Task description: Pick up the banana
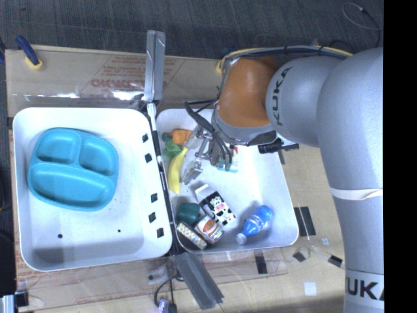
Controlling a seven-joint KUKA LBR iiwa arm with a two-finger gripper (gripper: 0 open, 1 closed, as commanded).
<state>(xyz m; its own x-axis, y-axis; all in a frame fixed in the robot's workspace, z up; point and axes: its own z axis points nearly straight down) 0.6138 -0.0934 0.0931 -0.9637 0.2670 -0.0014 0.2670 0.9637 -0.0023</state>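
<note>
The small curved yellow toy banana, probably light, stiff and smooth, lies along the left wall of the right-hand shallow white bin, best pinched across its narrow middle by the metal two-finger gripper, whose fingers stand apart just beside it.

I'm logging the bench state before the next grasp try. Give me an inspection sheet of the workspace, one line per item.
Surface: two white bins side by side; left bin, right bin.
Job's things: banana lies at the right bin's left wall, not lifted.
Clutter: blue divided plate in the left bin; in the right bin, blue bottle, cow-patterned box, orange piece, green piece, dark green item, can.
Grippers: gripper low over the right bin, just right of the banana.
Cables: black cable by the wrist.
Surroundings: dark floor beyond the bench.
</note>
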